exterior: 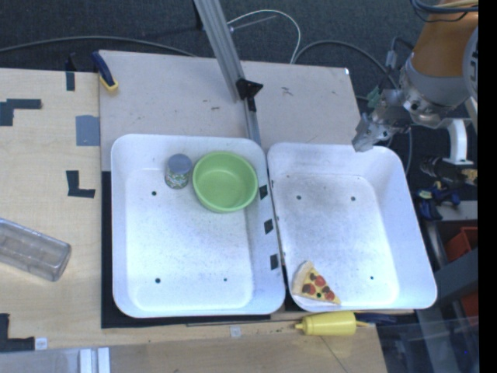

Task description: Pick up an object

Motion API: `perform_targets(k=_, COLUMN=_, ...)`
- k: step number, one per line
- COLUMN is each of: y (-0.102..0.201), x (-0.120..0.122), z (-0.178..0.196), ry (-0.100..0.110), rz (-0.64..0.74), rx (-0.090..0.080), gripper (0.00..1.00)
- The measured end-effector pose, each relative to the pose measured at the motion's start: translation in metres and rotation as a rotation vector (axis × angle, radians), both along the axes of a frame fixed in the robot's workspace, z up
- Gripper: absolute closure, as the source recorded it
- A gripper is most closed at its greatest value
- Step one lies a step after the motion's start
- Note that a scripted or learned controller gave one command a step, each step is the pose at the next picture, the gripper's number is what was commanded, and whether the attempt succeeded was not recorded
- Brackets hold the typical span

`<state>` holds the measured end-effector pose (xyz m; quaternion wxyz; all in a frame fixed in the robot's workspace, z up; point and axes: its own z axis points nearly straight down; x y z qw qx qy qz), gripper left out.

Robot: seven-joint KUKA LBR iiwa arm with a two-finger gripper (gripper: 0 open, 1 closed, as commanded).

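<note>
Pizza slice (314, 284) lies at the near rim of the right bin (404, 208), diagonally opposite my pincer (365, 141), whose state I cannot tell.

Left bin (132, 286): green bowl (225, 181) and small can (178, 171), just beside each other, crowd its upper part; lower floor open.
Right bin (411, 231): floor bare except pizza slice (314, 284) in lower left corner.
Upper centre: slanted metal post (221, 41) blocks passage above the bins' divide.
</note>
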<state>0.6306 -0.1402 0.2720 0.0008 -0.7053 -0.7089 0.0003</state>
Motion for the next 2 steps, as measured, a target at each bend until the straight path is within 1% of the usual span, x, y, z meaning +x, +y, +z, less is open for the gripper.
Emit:
perform_targets(k=1, y=0.055, x=0.005, z=0.002, ry=-0.001, rz=0.002, rx=0.001, gripper=1.00)
perform_targets(k=2, y=0.109, x=0.008, z=-0.020, ry=0.002, rz=0.001, rx=0.001, gripper=1.00)
